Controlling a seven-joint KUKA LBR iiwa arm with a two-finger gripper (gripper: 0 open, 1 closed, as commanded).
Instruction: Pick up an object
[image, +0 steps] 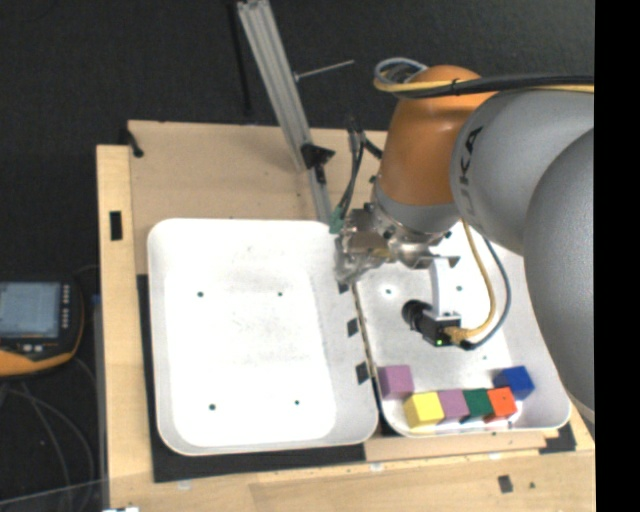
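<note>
Along the six o'clock edge of the right bin (535, 395) sit the blocks: a purple block (397, 379), a yellow block (424, 408), a second purple block (453, 403), a green block (477, 402), an orange block (500, 401) and a blue block (516, 380), packed close together. At twelve o'clock from them the claw (358, 248) hangs over the seam between the two bins; whether it is wide or narrow I cannot tell. At nine o'clock lies the left bin (250, 330), on the counter (190, 170).
</note>
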